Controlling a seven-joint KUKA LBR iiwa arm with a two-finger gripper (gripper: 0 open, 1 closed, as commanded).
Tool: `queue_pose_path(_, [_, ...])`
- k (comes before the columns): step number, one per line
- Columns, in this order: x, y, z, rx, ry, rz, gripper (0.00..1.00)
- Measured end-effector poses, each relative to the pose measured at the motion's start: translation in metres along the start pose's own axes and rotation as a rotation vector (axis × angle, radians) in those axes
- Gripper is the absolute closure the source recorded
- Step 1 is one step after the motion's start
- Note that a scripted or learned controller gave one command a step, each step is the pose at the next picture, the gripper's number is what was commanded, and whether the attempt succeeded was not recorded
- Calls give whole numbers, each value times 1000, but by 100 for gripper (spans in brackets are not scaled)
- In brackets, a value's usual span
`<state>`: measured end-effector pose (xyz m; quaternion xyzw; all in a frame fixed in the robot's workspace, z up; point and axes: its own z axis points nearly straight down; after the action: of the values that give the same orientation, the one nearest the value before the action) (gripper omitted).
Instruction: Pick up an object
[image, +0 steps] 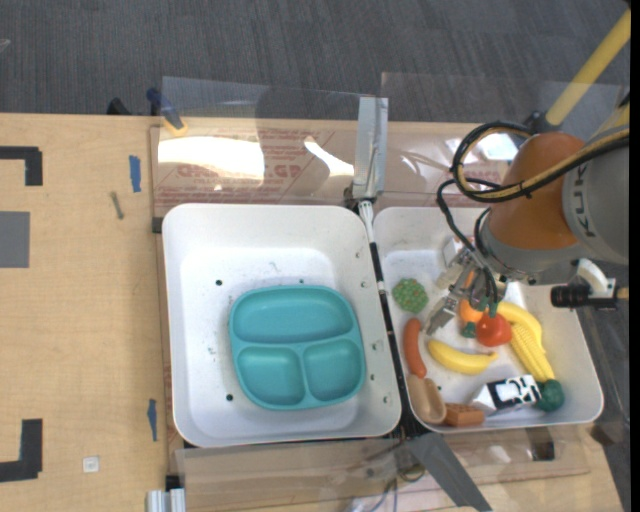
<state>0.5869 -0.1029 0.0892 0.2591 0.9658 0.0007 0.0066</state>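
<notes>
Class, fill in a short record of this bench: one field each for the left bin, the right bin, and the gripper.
left bin: teal tray with three compartments
right bin: green ball, two bananas, tomato, sausage, other small items
gripper: low in right bin, above the toys; grasp unclear

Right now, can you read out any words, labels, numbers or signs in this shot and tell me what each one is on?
Red print on the clear sheet behind the bins: too blurred to read.
White marks on the black block in the right bin: too small to read.
No other legible text.
</notes>
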Motion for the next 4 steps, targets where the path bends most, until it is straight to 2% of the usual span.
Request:
queue_pose_path(1, [76, -40, -2, 0, 1, 254, 0])
queue_pose_path(2, [-15, -7, 1, 1, 1, 170, 0])
queue_pose_path(3, [69, -65, -1, 1, 3, 321, 0])
queue_pose_path(4, [65, -63, -13, -4, -10, 319, 100])
